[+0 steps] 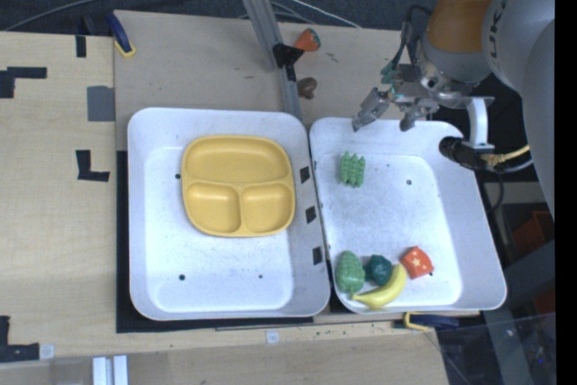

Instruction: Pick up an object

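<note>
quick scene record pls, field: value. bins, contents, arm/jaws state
left bin: yellow divided plate, lying flat
right bin: green block near the far left; green vegetable, dark green ball, banana and red toy clustered at the near edge
gripper: over the right bin's far rim, jaws open, nothing between them
pick status: not yet done

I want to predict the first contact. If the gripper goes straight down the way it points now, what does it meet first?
Probably the bare floor of the right bin near its far edge. The gripper hangs open above it, and the green block lies off to the side. Depth is unclear.
</note>
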You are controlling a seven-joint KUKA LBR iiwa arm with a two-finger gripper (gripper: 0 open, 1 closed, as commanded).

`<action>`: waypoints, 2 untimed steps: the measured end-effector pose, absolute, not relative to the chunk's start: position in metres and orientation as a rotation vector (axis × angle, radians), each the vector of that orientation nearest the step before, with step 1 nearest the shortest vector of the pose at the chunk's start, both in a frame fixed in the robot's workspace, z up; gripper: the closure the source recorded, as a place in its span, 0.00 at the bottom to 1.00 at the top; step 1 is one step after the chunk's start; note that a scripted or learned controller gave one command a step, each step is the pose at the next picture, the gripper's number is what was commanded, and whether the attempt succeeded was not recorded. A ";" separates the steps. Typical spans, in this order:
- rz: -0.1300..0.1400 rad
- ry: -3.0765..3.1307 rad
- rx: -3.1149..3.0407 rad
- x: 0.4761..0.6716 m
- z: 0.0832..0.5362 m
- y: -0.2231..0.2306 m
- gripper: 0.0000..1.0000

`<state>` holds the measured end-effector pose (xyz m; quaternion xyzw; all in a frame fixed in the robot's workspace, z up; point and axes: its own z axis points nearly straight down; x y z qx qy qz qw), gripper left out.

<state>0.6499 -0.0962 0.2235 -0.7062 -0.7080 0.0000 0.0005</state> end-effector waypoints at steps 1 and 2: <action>0.000 -2.224 -2.218 0.650 0.224 -0.096 0.00; 0.007 -2.222 -2.217 0.649 0.180 -0.098 0.00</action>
